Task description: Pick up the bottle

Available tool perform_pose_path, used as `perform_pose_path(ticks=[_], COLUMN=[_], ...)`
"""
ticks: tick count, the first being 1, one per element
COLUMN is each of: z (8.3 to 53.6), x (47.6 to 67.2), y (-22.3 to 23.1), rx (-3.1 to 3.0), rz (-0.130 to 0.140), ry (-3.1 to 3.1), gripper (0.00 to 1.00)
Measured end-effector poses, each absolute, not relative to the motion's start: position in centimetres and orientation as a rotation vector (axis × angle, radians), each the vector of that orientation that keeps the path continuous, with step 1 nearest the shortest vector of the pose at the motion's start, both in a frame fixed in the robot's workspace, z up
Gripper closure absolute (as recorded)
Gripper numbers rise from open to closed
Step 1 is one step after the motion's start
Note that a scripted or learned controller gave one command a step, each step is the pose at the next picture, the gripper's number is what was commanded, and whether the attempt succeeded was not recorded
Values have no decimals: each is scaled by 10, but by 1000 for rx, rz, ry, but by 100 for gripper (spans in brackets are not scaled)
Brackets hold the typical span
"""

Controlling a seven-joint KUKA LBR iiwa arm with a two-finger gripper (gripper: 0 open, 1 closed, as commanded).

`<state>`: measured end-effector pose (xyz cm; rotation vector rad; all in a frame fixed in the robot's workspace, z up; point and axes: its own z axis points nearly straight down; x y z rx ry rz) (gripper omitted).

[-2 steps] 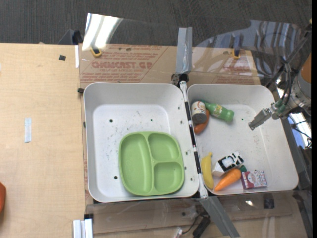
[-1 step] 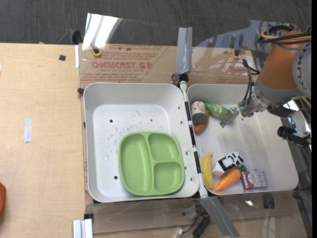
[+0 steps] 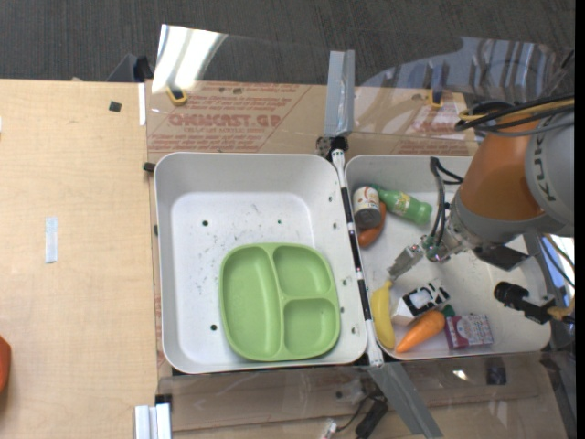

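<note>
Bottle: small green plastic bottle (image 3: 405, 206) lying on its side in the right-hand shallow white bin (image 3: 512, 340), at about 11 o'clock of that bin, its one end touching the brown-and-white labelled can (image 3: 367, 207) that sits against the bin's left wall. Judgement: looks light, stiff enough to take a squeeze, smooth and round so likely to roll or slip out sideways; best taken across the middle of the body, jaws square to its long axis, not at the tapered end next to the can. Two-finger gripper (image 3: 411, 259) hangs at about 5 o'clock from the bottle, near but apart from it, over bare bin floor; can't tell whether it is spread or closed from this angle, and nothing visible between it. Count, right bin: one green bottle, one can, one small orange round thing (image 3: 369, 237) just below the can, one yellow banana (image 3: 382, 315) at 7 o'clock, one orange carrot (image 3: 421, 332) beside it, one small black-and-white item (image 3: 422, 298) touching the carrot's top, one pink carton (image 3: 470, 331) at 5 o'clock. Left-hand white bin (image 3: 174, 245): one light green three-compartment plastic tray (image 3: 279, 301). Bins: two. Risk as I read it: can crowding the bottle's end.
</note>
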<state>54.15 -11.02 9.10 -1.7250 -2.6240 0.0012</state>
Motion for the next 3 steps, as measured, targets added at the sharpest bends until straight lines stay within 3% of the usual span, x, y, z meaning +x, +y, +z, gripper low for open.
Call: perform_pose_path(ticks=[1, 2, 3], z=[441, 260, 150], x=[529, 566, 647], y=[-147, -213, -179], rx=[-1838, -1946, -1778], rz=[4, 3, 2], ry=[-2549, -2466, -2592], gripper=[0, 0, 0])
